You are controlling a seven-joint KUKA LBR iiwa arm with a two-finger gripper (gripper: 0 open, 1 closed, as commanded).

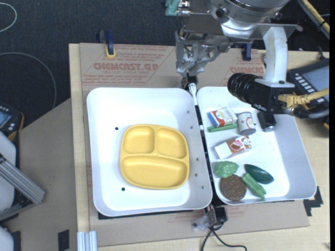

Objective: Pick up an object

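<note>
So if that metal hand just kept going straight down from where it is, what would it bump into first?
Probably the rims where the two white bins meet, near their far end. The hand hangs just above that seam, pointing down. From this slanted view depth is hard to judge, so it might instead land just behind the bins.

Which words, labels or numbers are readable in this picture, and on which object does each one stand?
"CHEMCAST" with further letters, red print, repeated: on the brown sheet under the bins.
Small boxes and can in the right bin: printing too small to read.
Yellow tray: no text.
</note>
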